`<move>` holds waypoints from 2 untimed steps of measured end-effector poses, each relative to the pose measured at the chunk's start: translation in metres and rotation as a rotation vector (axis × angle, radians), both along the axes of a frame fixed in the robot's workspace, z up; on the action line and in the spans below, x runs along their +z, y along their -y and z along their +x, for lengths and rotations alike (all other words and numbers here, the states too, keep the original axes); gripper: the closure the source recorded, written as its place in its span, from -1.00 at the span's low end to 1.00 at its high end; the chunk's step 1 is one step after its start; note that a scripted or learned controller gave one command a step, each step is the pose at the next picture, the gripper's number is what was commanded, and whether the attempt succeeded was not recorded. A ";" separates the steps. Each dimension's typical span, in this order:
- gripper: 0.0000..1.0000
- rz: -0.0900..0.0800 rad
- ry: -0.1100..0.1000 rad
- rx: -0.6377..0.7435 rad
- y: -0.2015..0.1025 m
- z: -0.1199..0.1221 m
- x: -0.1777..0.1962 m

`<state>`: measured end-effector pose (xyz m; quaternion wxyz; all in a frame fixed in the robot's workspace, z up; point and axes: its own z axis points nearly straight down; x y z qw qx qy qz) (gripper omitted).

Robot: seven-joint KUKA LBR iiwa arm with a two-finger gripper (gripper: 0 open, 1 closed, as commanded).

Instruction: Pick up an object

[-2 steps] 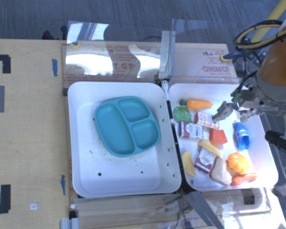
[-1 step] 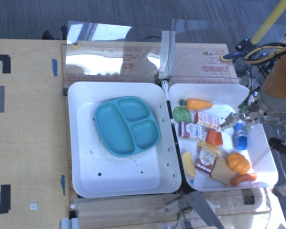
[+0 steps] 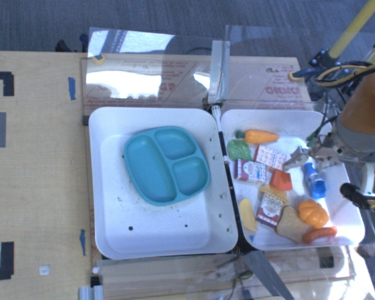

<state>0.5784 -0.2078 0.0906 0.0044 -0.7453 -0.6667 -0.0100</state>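
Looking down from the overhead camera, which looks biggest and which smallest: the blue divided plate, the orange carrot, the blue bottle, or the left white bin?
Largest to smallest, as they look from the camera view:
1. left white bin
2. blue divided plate
3. and 4. orange carrot and blue bottle: they look about alike in size, so I won't rank them.

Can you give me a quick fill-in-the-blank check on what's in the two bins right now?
1. The blue divided plate lies in the ____ bin as the camera sees it.
2. That plate has ____ compartments.
3. The toy carrot lies near the ____ edge of the right bin.
4. The blue bottle lies beside the arm's ____.

Missing words: left; three; far; hand
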 end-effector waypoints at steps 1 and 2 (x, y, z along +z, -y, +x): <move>1.00 -0.013 0.004 -0.002 0.004 0.000 0.010; 1.00 -0.019 0.003 -0.112 -0.057 0.011 0.118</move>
